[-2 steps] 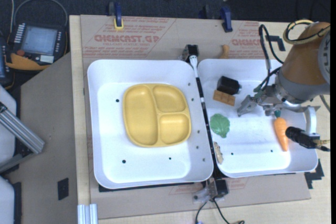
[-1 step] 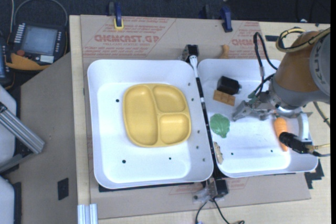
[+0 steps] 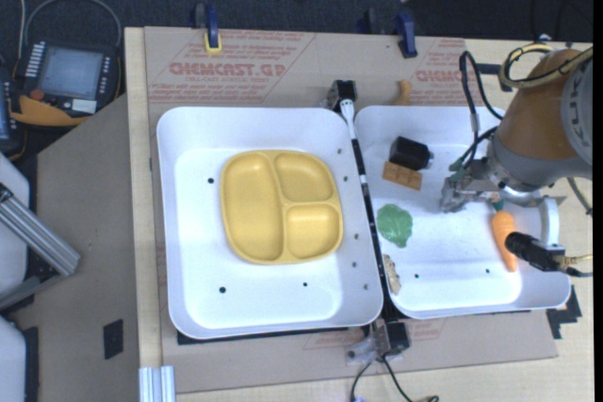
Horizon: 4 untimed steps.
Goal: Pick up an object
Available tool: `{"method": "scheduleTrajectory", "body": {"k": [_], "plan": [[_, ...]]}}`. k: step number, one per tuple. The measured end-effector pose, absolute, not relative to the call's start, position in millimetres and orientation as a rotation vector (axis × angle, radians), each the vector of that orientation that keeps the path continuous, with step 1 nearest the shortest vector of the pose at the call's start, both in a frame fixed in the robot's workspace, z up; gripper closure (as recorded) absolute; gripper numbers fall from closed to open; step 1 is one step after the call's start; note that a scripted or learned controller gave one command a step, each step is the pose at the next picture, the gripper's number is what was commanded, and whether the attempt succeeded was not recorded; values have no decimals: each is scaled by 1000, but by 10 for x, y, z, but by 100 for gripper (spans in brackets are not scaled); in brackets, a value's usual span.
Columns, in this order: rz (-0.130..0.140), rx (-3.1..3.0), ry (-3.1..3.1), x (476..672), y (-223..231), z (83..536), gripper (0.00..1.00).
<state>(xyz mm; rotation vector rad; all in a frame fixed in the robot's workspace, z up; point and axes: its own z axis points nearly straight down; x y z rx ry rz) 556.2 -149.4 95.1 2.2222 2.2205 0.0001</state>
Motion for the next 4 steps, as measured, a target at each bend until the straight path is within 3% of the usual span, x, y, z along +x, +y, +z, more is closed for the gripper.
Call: {"method": "scheduleTrajectory", "body": {"k": [2,4], "plan": [[4,2216,2218,5579,-1472,2078,100],[6,2213,2229,5577,-376,2177,100]]}}
